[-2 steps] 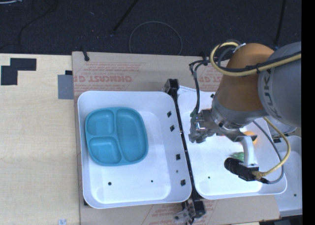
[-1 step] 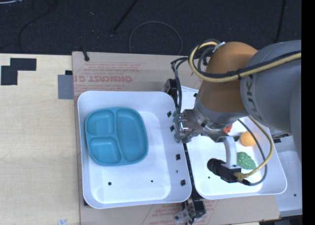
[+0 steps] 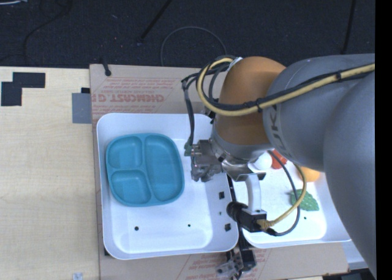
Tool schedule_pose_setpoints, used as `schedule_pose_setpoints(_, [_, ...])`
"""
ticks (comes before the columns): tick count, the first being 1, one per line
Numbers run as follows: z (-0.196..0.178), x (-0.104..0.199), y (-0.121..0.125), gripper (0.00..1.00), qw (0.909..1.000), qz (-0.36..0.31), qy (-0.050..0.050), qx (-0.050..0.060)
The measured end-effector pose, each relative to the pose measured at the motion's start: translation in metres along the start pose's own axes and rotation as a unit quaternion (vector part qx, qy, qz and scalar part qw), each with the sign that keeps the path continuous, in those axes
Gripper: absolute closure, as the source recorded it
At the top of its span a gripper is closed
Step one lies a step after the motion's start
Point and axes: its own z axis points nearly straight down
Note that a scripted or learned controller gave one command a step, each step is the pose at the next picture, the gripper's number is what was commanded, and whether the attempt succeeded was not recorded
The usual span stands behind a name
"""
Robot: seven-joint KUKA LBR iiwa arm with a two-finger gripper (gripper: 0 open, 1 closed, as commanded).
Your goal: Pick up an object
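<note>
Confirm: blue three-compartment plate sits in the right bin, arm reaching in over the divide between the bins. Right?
Not quite. The camera view shows the blue three-compartment plate in the left bin, not the right bin. The rest holds: the arm reaches in over the divide between the bins.

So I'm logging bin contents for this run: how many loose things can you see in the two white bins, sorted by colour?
Blue: 1, the blue plastic divided plate in the left bin
Red: 1, a small red object in the right bin, partly behind the arm
Orange: 1, an orange object beside it
Green: 1, a flat green leafy piece
Total: 4 visible; the arm hides much of the right bin.
</note>
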Motion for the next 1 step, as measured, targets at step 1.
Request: schedule_pose_setpoints(1, [-0.0007, -0.0021, 0.0001, 0.0, 1.0, 0.001, -0.001, 0.0])
